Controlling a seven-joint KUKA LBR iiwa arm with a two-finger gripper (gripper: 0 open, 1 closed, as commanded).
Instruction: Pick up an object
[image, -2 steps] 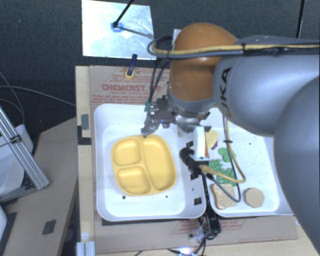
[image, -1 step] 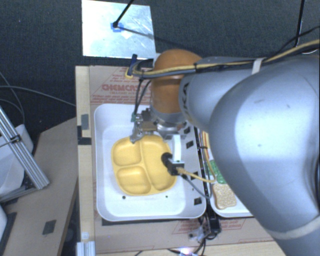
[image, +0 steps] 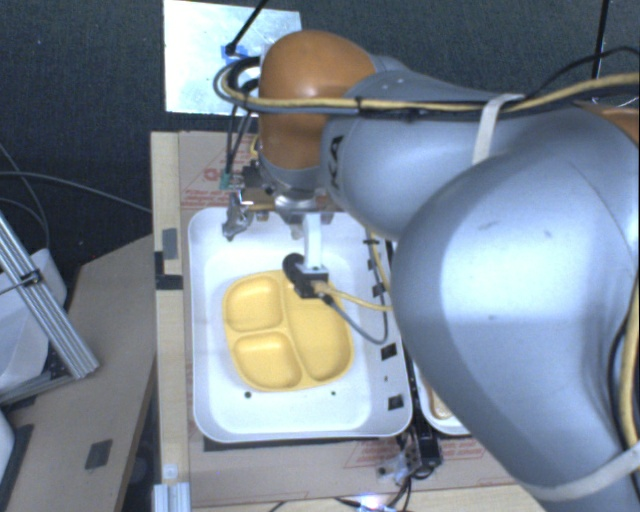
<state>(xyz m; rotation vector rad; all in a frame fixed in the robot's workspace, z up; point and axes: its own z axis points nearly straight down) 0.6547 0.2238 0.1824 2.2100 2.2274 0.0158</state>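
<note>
Closest to you, the grey arm (image: 520, 280) bulks across the right half of the view and covers nearly all of the right bin (image: 442, 418), of which you see just a sliver of white rim at its near left corner. Beside that, the left bin (image: 208, 400) sits on a sheet of brown cardboard (image: 300, 458) that shows along its near and far edges. In the middle of the left bin you have the yellow tray (image: 272, 345), a shallow dish with three compartments. It lies flat on the bin floor, turned a little askew to the bin walls. Nothing touches its left or near sides. Farther back, the gripper (image: 266, 208) hangs over the far rim of the left bin, just beyond the tray's far edge and apart from it. You cannot tell from this angle whether the gripper is open or closed, and nothing is visibly held in it. Above it rises the orange band (image: 300, 90), and beyond that a pale, shiny sheet (image: 200, 60) lies against the dark background.
</note>
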